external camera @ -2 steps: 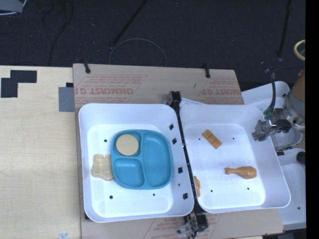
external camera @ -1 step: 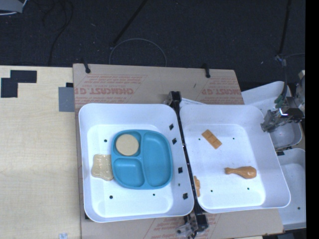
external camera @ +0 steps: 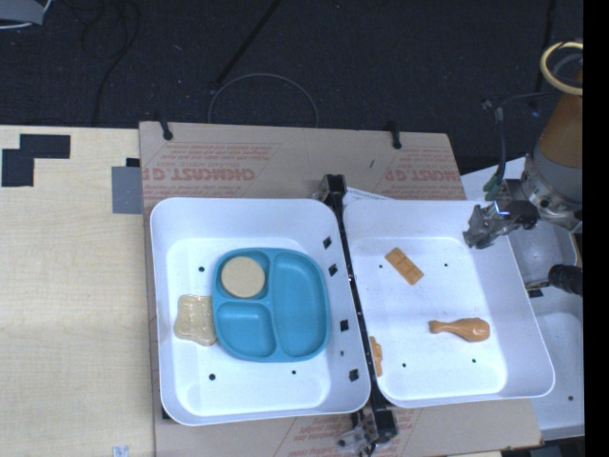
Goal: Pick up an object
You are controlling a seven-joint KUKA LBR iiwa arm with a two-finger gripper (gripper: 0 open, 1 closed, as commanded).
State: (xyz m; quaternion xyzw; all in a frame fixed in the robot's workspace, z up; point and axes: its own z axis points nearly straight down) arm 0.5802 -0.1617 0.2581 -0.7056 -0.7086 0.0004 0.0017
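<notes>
In the right bin [external camera: 514,369] lie an orange rectangular piece [external camera: 404,266], a tan drumstick-shaped piece [external camera: 461,328] and a small orange piece [external camera: 376,355] against the left wall. The left bin [external camera: 181,388] holds a blue divided tray [external camera: 295,331] with a tan round cookie [external camera: 242,276] in its upper left compartment. A pale yellow piece [external camera: 195,319] lies beside the tray's left edge. My gripper [external camera: 487,227] hangs over the right bin's upper right corner, apart from every object, with nothing seen between its fingers.
The two bins meet at a black clamp rail [external camera: 344,284] running down the middle. Cardboard [external camera: 285,165] lies under the bins. The arm's grey wrist and orange band [external camera: 563,122] stand at the far right.
</notes>
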